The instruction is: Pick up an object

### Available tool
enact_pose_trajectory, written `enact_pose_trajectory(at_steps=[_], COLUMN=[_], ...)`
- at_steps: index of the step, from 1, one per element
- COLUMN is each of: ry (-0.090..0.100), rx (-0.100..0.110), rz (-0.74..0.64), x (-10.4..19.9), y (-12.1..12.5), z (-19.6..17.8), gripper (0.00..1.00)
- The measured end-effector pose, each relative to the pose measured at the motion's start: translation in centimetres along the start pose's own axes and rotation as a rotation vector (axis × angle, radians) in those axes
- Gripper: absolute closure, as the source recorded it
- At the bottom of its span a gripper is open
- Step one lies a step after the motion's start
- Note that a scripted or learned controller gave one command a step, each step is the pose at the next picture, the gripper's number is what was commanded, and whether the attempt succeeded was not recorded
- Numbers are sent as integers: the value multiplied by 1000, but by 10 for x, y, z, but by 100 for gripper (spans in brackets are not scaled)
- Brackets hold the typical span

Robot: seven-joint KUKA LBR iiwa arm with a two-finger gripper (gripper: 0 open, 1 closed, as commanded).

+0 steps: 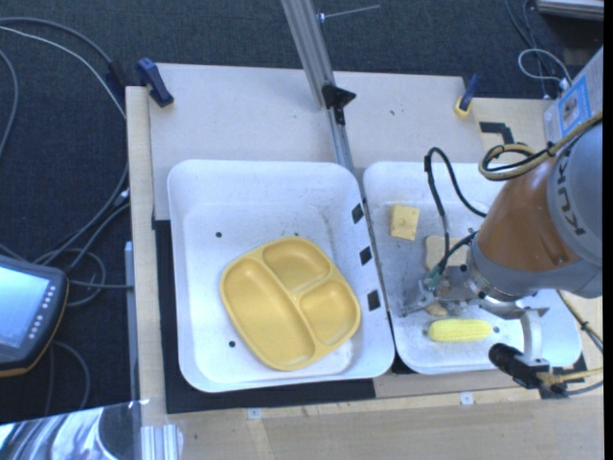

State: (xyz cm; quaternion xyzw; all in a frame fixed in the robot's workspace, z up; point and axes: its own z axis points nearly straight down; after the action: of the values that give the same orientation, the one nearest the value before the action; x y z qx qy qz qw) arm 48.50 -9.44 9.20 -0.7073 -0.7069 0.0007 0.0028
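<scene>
Yellow corn cob [460,331] lies low in the right bin [412,353], just below my gripper [436,295]; I cannot tell its state. I judge I'm mid-approach; next comes centring over the cob.

The two bins [192,199] are white. The plate [290,301] is yellow. The corn [460,331] is yellow too. The cheese block [404,222] is pale yellow.

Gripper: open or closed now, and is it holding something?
Gripper: cannot be told; it sits low in the right bin, above the corn.
</scene>
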Motion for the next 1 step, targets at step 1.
enact_pose_trajectory(at_steps=[1], ry=[0], rx=[-3], rz=[-1], x=[0], y=[1], z=[-11], gripper=[100])
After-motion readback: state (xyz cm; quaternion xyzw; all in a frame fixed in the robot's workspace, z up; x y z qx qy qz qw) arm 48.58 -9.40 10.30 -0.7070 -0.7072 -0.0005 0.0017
